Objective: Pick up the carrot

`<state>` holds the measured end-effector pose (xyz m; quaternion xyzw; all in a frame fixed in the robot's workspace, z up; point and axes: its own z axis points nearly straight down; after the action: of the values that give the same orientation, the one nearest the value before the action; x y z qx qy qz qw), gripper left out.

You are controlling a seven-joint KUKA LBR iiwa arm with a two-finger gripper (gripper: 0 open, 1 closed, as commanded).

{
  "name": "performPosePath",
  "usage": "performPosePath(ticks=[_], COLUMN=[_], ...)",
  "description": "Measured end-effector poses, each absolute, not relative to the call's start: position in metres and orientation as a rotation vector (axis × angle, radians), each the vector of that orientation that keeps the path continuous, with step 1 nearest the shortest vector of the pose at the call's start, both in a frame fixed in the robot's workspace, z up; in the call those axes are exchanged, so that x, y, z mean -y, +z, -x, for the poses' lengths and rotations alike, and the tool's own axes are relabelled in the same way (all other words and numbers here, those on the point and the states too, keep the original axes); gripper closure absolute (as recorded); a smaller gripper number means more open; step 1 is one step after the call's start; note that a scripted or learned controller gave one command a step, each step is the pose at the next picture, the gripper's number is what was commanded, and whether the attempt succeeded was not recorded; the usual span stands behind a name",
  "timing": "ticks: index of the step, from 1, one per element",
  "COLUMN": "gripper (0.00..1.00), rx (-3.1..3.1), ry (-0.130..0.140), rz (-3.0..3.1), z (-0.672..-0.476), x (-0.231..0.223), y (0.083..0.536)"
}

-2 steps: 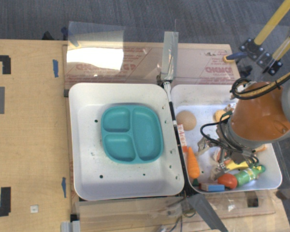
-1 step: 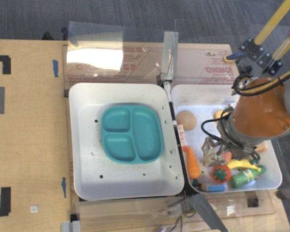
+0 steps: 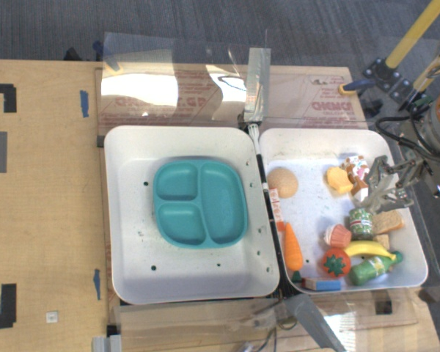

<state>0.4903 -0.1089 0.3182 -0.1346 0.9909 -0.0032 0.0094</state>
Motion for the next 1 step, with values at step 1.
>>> performPosePath(ticks=[1], gripper=[1.00], rx=[-3.142], ry=[0.003], rz=[0.014], z=[-0.4900], x=[0.0843], y=[0.1968])
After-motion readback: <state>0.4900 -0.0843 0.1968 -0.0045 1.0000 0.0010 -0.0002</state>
